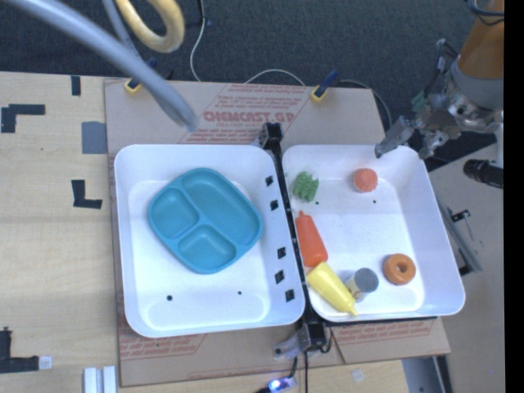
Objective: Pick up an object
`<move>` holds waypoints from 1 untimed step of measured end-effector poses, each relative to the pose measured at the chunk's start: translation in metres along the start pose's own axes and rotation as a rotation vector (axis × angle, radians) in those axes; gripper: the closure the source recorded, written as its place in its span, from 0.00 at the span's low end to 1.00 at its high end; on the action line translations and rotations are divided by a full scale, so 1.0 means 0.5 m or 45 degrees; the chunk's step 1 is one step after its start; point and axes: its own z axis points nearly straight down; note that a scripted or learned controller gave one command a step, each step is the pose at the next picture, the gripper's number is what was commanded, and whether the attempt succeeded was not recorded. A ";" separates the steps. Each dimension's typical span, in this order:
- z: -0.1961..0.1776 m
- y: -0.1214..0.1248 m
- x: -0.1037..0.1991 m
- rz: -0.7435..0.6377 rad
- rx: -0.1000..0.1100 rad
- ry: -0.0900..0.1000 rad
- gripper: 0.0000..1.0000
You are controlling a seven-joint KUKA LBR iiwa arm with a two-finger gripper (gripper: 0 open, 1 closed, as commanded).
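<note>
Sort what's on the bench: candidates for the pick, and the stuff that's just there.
Candidates for the pick, all in the right bin:
green piece
orange ball
carrot
yellow piece
grey disc
doughnut

Just there:
blue divided plate in the left bin
cardboard sheet under both bins

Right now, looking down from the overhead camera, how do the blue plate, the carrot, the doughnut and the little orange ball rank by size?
Largest to smallest as they look:
1. blue plate
2. carrot
3. doughnut
4. orange ball
The doughnut and ball look close in size, so that order is unsure.
</note>
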 end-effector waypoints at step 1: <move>-0.015 0.004 0.002 -0.005 -0.015 -0.004 0.00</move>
